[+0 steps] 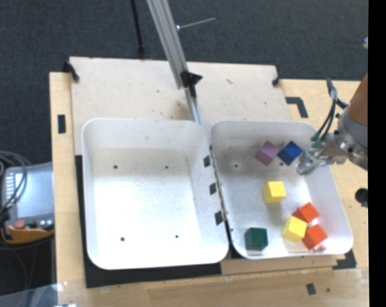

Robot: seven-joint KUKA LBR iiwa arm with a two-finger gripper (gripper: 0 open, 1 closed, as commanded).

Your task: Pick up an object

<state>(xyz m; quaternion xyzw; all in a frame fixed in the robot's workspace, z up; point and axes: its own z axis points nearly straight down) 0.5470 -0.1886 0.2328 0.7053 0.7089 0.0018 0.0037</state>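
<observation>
From the overhead camera you see the gripper [306, 165] in the right bin [239, 190], just right of the blue cube [290, 152]; you cannot tell its state. The purple cube [267, 153] sits just left of the blue cube; the yellow cube [274, 191] lies below it.

No text, label, brand, number or sign can be read anywhere in the camera view; the grey device [27, 200] at the left edge of the frame has a pale panel, but whatever is on it is too blurred to make out
</observation>
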